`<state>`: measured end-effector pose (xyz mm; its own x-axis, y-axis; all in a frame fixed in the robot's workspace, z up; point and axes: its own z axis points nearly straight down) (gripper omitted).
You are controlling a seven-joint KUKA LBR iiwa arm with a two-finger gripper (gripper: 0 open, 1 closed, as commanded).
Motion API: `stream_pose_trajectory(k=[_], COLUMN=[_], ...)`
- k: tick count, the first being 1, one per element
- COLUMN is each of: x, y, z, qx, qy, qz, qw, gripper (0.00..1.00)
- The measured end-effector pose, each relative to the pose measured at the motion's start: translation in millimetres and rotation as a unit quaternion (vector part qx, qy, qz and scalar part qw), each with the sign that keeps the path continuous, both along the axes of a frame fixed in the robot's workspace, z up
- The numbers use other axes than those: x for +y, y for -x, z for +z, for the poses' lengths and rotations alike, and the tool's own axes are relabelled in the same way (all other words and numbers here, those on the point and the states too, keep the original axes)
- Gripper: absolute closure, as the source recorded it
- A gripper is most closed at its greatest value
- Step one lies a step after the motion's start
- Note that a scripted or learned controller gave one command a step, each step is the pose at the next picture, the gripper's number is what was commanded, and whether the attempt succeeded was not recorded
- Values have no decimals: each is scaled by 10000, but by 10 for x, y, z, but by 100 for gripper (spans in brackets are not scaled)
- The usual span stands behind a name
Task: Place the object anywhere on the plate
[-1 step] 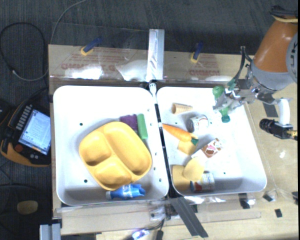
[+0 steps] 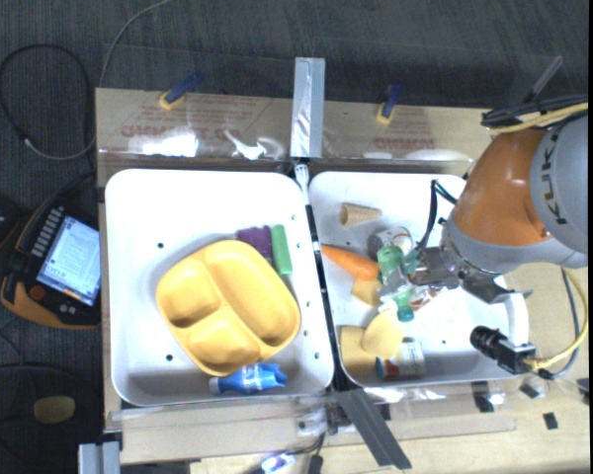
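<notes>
Highest in view, nearest the lens: grey arm with orange band, reaching in from right over right bin. Gripper low among clutter, beside green bottle and carrot; finger opening impossible to tell. Yellow plate in left bin, well apart.

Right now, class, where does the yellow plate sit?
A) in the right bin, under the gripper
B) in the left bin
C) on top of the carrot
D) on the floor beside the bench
B: the yellow plate lies inside the left bin, while the carrot and the gripper are over in the right bin.
</notes>
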<state>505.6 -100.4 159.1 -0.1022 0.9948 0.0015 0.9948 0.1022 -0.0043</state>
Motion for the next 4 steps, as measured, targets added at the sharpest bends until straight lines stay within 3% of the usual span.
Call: stream_pose_trajectory(k=[1,2,3,4], x=[952,951,380,504], y=[223,223,227,42], z=[236,236,234,877], qx=[-3,-4,-1,-10], qy=[1,2,11,11], qz=[443,443,-924,-381], qw=[9990,9990,9957,9993], gripper=[100,0,0,0])
